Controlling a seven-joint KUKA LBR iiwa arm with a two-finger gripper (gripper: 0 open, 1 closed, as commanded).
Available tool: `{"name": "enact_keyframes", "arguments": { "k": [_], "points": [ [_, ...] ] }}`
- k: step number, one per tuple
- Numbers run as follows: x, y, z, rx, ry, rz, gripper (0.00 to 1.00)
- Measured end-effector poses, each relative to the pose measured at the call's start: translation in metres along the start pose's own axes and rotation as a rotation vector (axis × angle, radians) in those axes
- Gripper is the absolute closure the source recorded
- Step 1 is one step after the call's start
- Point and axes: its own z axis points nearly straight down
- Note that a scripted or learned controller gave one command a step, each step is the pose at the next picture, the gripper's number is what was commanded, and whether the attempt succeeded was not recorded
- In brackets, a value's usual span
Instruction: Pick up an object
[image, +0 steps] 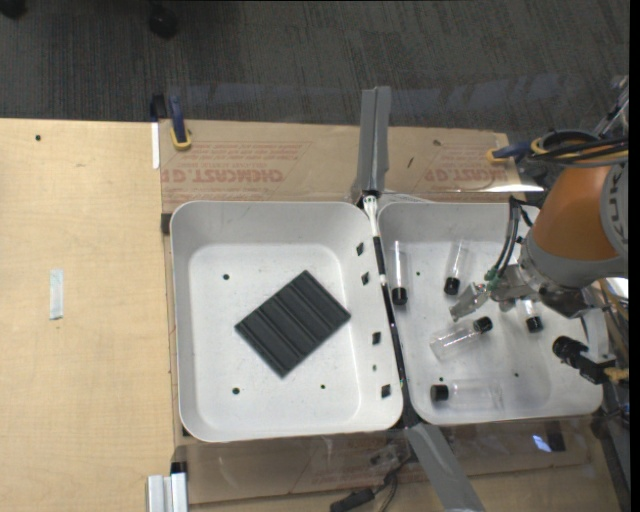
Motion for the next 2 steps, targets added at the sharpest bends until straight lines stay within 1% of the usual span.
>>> {"name": "enact_keyframes", "arguments": {
  "k": [1, 2],
  "points": [
    [0.031, 0.080, -0.053, -0.001, -0.001, 0.025, 0.00],
    [-0.002, 0.018, 0.010, 0.001, 0.000, 0.044, 0.00]
  ]
}}
